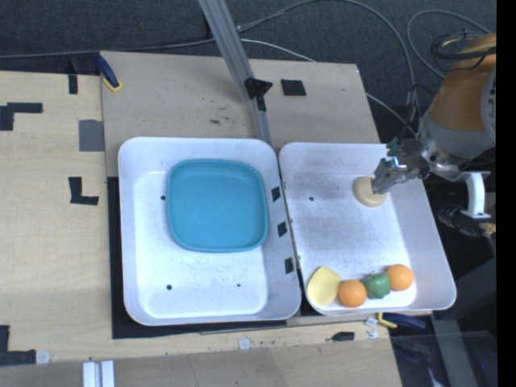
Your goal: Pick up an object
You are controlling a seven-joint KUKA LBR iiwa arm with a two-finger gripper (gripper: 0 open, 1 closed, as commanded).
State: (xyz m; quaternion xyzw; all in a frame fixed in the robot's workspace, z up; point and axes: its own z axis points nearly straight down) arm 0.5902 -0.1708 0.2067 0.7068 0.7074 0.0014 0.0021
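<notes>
Tan disc (368, 193) sits under the pincer (385, 176), seemingly touching; opening unclear.

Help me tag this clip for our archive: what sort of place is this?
Probably a robotics lab test bench: two white bins side by side on a taped wooden bench, toy fruit, loose cables, and a robot arm reaching in.

Tan round object (368, 193) partly hidden behind claw (389, 176), arm (463, 107) cut off at right edge

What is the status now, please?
Gripper low over tan round object, right bin. No grasp visible. Fruit pieces far off, front edge.
</notes>
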